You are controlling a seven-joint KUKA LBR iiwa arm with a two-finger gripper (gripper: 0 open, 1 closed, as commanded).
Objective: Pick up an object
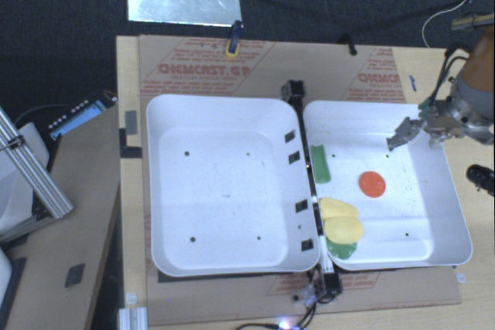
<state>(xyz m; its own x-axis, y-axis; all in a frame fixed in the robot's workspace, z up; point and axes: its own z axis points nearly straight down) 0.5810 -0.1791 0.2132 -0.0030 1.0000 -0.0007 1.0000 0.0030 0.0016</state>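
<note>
Fingertips (396, 140) on the gripper (394, 141) look pressed together to us, forming a single grey wedge that points down and to the left, and we see nothing caught between them. We place the gripper over the upper right part of the right bin (445, 243), near its far wall, with the grey arm (473, 100) coming in from the right edge and its orange band just above the wrist. The things to pick all lie in this same bin, and none touches the gripper. We find an orange-red disc (372, 184) flat on the floor near the middle of the bin, below and a little left of the gripper tip. A green block (320, 165) lies lengthwise along the bin's left wall, near the divide between the two bins. Lower along that same wall we see two pale yellow pieces (341, 219) stacked close together and touching, and a darker green piece (341, 248) peeks out from under the lower one, close to the bin's near left corner. The left bin (162, 189) sits just beside the right one, their rims meeting along a dark strip of clips. Both bins rest on a brown printed sheet (201, 62) with red lettering on the bench.
</note>
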